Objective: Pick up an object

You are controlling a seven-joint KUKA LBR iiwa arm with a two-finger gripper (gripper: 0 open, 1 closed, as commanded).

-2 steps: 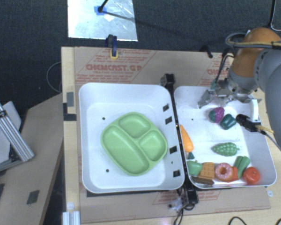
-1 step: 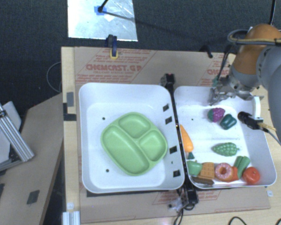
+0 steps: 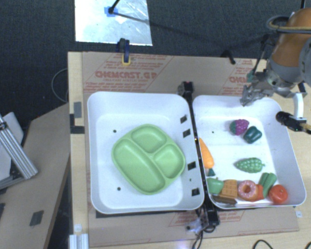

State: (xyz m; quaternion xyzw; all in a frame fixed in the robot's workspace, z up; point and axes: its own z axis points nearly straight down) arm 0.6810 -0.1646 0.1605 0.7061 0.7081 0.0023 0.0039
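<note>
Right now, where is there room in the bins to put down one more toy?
Right bin: bare white floor at its upper left, between the gripper, the purple grapes and the carrot. Its near edge is crowded: donut, tomato, waffle. Left bin: bare floor rings the green tray, widest at its far side.

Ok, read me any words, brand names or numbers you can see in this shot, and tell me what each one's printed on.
"CHEMCAST GP" in red, on the brown sheet under the bins, behind the left bin.
The same red print repeats near the right bin and along the sheet's front edge, but there it is partly covered or too blurred to read.
No other text is readable.
</note>
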